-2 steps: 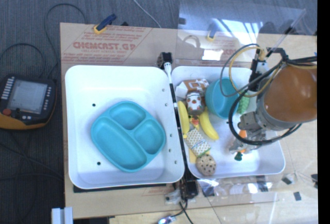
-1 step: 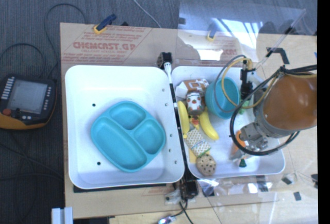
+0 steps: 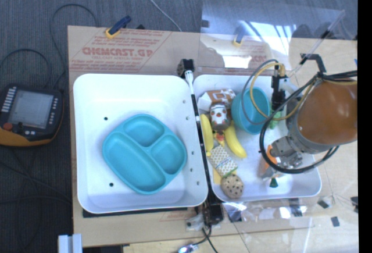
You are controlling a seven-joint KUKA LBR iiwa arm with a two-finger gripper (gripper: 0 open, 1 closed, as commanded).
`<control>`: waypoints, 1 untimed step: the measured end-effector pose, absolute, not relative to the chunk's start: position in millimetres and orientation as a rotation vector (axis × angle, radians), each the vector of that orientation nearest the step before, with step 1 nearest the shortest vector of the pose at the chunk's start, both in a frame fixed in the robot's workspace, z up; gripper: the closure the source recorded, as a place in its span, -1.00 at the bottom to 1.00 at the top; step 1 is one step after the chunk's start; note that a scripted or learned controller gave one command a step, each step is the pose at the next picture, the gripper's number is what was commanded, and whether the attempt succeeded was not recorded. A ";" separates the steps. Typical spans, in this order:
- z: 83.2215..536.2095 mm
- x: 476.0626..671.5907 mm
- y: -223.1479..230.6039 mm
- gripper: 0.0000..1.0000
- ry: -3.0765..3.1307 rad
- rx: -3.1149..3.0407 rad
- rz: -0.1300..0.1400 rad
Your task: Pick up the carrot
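Note:
The carrot [image 3: 265, 168] lies at the right end of the right bin [image 3: 302, 188]. Only slivers of its orange body show, plus a small green tip [image 3: 273, 182] near the bin's front wall. My gripper [image 3: 281, 155] hangs directly over it, under the orange band of the arm [image 3: 325, 112], and its body hides most of the carrot. From above I cannot make out whether anything sits between the fingers.
A blue divided plate [image 3: 145, 153] lies in the left bin [image 3: 93, 100]. The right bin also holds a blue bowl [image 3: 251, 109], two bananas [image 3: 234, 141], a speckled cookie [image 3: 232, 185], a patterned block [image 3: 222, 159] and a small round toy [image 3: 218, 116]. Cables loop above the bowl.

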State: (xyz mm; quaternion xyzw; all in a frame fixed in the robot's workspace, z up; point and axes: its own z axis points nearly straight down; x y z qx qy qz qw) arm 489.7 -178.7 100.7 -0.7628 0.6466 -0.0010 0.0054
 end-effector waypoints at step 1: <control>91.5 487.1 -157.0 1.00 1.470 -2.785 -0.017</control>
